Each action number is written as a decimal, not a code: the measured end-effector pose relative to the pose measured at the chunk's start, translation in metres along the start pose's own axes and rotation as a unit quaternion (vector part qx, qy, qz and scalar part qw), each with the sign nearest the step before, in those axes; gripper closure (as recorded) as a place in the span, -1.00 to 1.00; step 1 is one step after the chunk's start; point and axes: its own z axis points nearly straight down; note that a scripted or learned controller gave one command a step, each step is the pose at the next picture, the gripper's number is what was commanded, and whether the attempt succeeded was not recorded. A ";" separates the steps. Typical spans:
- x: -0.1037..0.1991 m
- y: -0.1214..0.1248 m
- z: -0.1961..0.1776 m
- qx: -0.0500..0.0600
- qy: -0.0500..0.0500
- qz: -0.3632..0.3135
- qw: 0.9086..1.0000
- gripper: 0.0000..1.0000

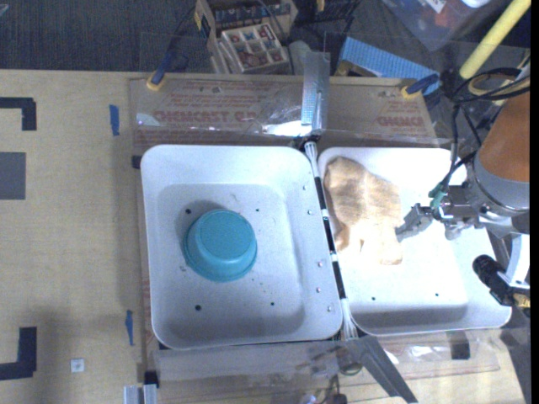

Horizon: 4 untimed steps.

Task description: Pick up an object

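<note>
Cloth (362, 204): one; bowl (221, 244): one

Wooden bench (67, 225) with two white bins (164, 167) side by side.

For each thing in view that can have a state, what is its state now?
Blue bowl: upside down, resting in the left bin.
Tan cloth: crumpled, lying in the right bin against its left wall.
Gripper: low over the right bin, at the cloth's right edge; nothing visibly held.
</note>
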 end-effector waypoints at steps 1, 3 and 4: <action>-0.008 0.091 0.125 -0.005 -0.001 0.061 0.998 -1.00; -0.008 0.093 0.120 -0.009 0.001 0.211 0.977 1.00; -0.005 0.090 0.015 -0.002 -0.001 0.060 0.998 1.00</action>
